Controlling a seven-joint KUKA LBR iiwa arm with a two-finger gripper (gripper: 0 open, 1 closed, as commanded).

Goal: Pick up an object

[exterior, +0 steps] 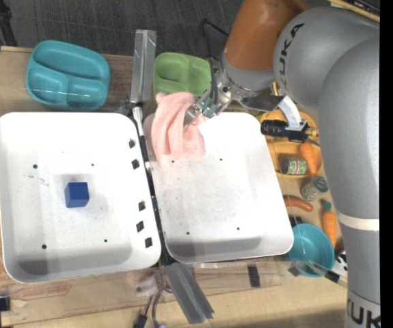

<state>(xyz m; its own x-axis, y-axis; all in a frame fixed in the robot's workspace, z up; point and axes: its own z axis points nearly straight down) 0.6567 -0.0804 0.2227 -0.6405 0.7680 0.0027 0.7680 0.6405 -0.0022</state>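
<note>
Camera view: The grey KUKA arm [333,94], reaching in from the right, sets its gripper [203,108] at the far edge of the right-hand bin [251,203], where a pink cloth [172,132] hangs bunched in the bin's far left corner. The cloth's upper end rises to the fingertips and appears pinched between them, so the gripper looks clenched on the fabric, though the contact point is small and partly hidden by the metal. The rest of the cloth trails down against the bin's left wall and onto its floor, so it is not yet clear of the bin.

To the left of the right-hand bin, in the neighbouring bin [18,149], a blue cube [77,193] sits alone on the floor, well apart from the gripper. Beyond the bins' far edge lie a teal tray [68,74] and a green tray [180,74], the green one just behind the cloth. To the right of the right-hand bin, a scatter of toy food and a teal bowl [310,246] crowd the bench.

The step in hand looks like the lift after the grasp. The next move calls for a straight, steady rise until the trailing end leaves the floor; a shallow pinch on loose fabric could slip.
</note>
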